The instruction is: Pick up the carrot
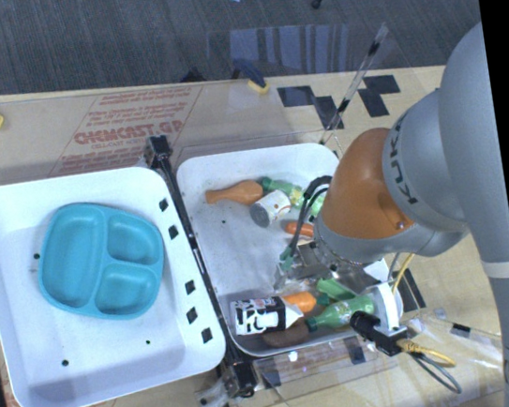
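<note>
arm [421, 173]: grey with orange band, reaches in from the right, bent down over the right bin's right half, hides much of that side
gripper [303, 259]: low over the right bin, in the clutter near the bin's middle-right; mostly hidden under the wrist, cannot tell how it is set or whether it has anything
carrot [299, 229]: small orange piece in the right bin, toward the right wall, just beside the wrist's dark cable; only partly visible, rest hidden by the arm
right bin [231, 239]: white, shallow; things crowd its far edge and near edge, left-middle floor bare
drumstick [237, 193]: tan-orange, lying near the bin's far edge, left of the cup
cup [271, 208]: white-grey cylinder on its side, just right of the drumstick, near a green item at the far edge
black-and-white box [260, 315]: at the near edge, left part
green bottle [346, 311]: lying along the near edge, right of the box
brown item [286, 336]: against the near wall, below the box
left bin [32, 364]: white, beside the right bin
blue plate [102, 258]: three compartments, lying in the left bin's middle, tilted askew
</note>
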Robot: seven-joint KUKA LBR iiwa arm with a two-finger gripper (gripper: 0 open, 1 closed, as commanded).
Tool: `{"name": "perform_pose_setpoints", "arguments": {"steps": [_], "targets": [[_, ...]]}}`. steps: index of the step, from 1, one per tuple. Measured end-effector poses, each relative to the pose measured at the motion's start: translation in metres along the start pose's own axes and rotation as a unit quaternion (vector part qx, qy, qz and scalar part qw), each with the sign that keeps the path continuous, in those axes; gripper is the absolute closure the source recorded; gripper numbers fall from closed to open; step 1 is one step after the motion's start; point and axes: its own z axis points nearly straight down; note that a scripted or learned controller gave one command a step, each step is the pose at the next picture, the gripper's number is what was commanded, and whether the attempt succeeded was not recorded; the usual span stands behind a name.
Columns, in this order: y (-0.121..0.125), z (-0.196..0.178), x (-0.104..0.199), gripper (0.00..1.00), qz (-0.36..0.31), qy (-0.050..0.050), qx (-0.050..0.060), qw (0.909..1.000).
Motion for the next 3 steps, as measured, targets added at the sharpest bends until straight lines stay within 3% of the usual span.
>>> {"name": "perform_pose_setpoints", "arguments": {"steps": [1, 2, 3], "targets": [[0.0, 0.0, 0.0, 0.0, 0.001, 0.0, 0.0, 1.0], [-0.005, 0.017, -0.039, 0.0, -0.2, 0.002, -0.006, 0.9798], [-0.006, 0.008, -0.039, 1.0, -0.206, 0.002, -0.003, 0.9786]]}}
